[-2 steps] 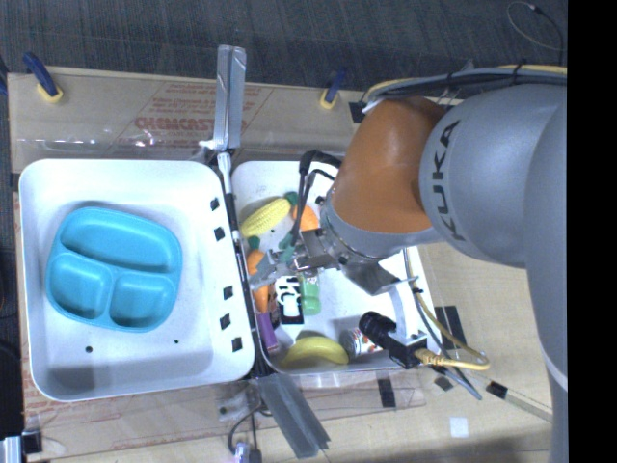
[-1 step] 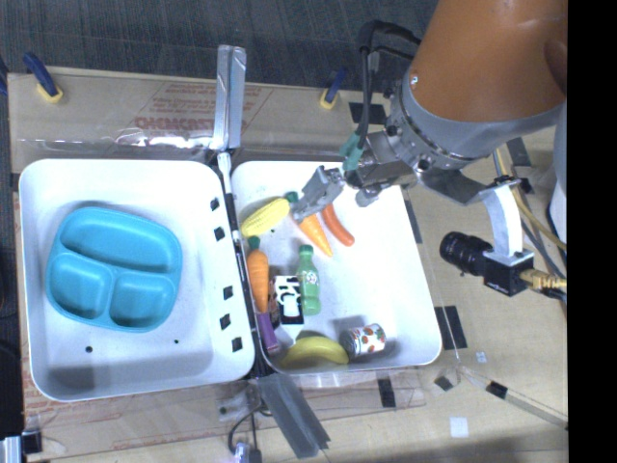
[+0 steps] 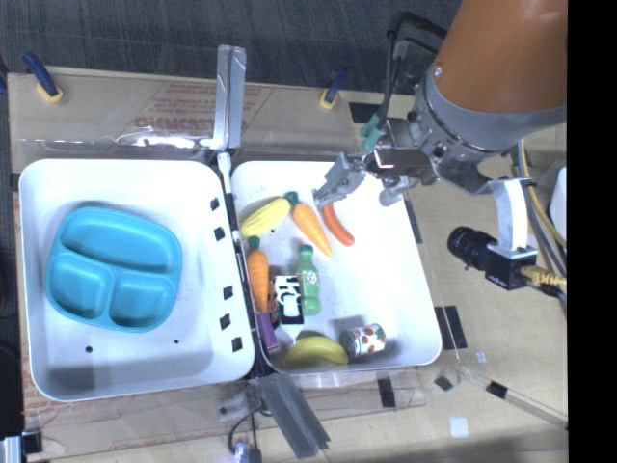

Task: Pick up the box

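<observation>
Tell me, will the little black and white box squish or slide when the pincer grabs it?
The box looks like a small carton with flat sides, so it probably stays stiff and won't roll. It seems light for its size. It's wedged between a carrot and a green bottle, so those may get nudged. The pincer hovers above, away from it.

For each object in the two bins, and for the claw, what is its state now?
claw: above the right bin's top end, holding nothing
box: lying flat in the right bin, not grasped
green bottle: lying beside the box
can: on its side
banana: lying at the near wall
corn: lying flat
blue tray: flat in the left bin
</observation>
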`<act>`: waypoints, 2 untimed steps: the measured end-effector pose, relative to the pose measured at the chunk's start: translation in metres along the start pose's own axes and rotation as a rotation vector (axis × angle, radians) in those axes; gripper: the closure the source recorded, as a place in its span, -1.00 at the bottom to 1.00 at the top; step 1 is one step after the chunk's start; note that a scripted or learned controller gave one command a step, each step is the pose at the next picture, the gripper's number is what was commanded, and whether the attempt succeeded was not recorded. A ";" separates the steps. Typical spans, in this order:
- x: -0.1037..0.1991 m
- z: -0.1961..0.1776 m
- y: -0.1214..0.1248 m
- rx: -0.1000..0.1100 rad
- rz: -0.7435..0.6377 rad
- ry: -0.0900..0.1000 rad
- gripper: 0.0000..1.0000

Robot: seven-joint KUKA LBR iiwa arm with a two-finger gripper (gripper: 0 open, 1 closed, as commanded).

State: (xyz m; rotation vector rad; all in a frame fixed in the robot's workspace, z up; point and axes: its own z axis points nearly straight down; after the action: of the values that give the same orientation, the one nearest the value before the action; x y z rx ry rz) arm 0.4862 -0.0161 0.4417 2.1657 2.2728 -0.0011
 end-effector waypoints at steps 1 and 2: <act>0.002 -0.009 0.001 0.002 -0.011 -0.001 1.00; 0.125 0.001 0.042 0.001 -0.184 0.002 1.00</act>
State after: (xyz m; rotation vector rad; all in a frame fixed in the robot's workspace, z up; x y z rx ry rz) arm 0.5224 0.1110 0.4407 1.9488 2.4641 -0.0010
